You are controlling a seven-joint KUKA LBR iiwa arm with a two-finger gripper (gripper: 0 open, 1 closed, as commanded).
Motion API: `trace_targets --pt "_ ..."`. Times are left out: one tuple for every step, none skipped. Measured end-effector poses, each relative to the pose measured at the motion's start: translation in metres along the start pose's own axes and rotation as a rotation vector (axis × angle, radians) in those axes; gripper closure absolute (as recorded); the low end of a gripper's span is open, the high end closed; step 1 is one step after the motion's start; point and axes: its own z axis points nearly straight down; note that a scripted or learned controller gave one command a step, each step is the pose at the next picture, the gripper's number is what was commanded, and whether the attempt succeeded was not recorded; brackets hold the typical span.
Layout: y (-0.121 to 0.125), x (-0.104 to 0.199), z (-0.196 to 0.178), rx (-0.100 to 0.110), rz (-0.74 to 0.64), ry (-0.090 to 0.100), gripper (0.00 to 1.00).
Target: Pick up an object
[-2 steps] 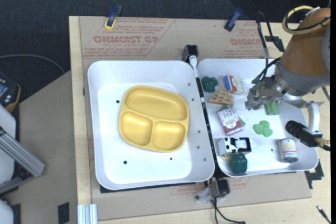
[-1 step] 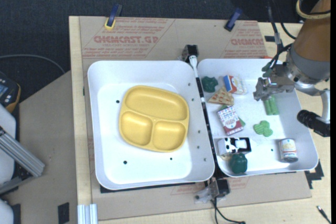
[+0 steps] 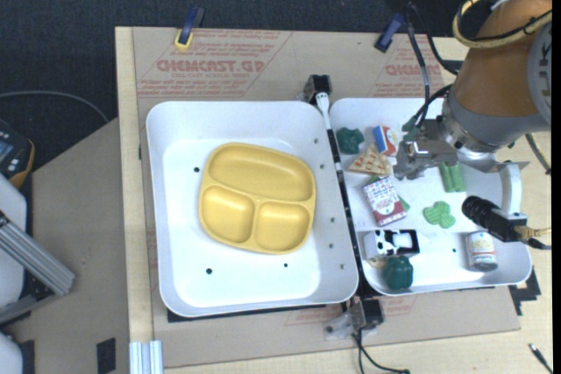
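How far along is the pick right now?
Nothing looks lifted yet. The gripper sits low in the right bin, beside the waffle-patterned piece and above the small red-and-white carton. Securing and raising an object remains; the yellow divided tray fills the left bin.

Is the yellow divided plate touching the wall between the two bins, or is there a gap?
Apart. The camera view shows a strip of bare white bin floor between the yellow plate and the left bin's right wall.
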Motion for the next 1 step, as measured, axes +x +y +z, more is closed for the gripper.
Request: trace_targets --pt "-0.0031 0.0549 -0.0117 -0.005 -0.002 0.000 1.00"
